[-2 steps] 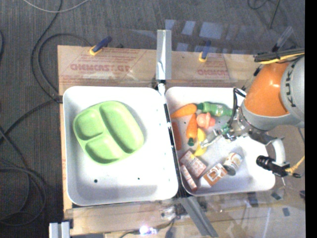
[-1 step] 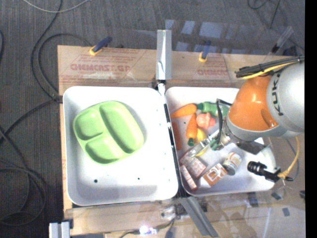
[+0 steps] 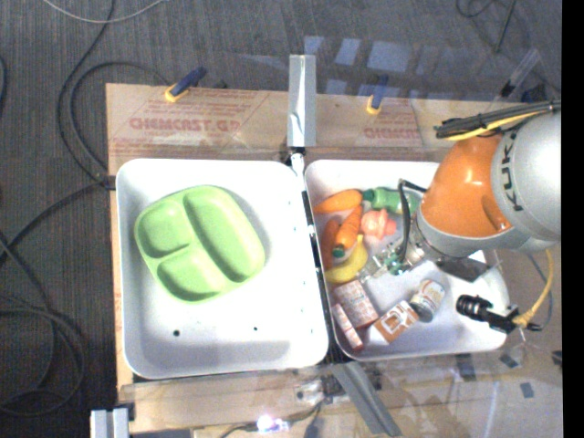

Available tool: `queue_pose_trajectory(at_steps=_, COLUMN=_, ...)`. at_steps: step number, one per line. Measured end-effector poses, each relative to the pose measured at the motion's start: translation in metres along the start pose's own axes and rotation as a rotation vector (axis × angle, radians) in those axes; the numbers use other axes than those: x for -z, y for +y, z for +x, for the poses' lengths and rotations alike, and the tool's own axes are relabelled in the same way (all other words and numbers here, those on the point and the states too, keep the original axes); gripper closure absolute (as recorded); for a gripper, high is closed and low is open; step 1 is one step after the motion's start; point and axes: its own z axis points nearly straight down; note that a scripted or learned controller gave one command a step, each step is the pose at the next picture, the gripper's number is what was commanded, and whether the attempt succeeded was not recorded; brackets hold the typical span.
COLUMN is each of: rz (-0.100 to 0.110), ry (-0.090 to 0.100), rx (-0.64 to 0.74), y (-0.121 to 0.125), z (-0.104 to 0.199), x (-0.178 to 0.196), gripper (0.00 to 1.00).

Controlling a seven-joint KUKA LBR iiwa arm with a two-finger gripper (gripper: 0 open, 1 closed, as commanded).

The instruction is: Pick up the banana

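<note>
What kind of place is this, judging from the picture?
Probably a robot test lab, not a kitchen. Two white bins sit on a clamped board over carpet with loose cables, and the food, like the banana, looks like toys.

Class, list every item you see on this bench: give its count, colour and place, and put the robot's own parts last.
Bins: 2, white, side by side on the bench.
Divided plate: 1, green, left bin.
Banana: 1, yellow, right bin, left side.
Carrots: 2, orange, above the banana.
Packets: several, red and brown, right bin's lower part.
Clamps: 2, blue and yellow, the board's top edge.
Arm: 1, grey with orange band, over the right bin.
</note>
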Motion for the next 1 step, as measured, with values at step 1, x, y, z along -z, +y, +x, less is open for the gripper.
queue_pose_trajectory(at_steps=1, rz=0.034, ry=0.019, rx=-0.074, y=0.0721, z=0.0704, x=0.0724, gripper=1.0)
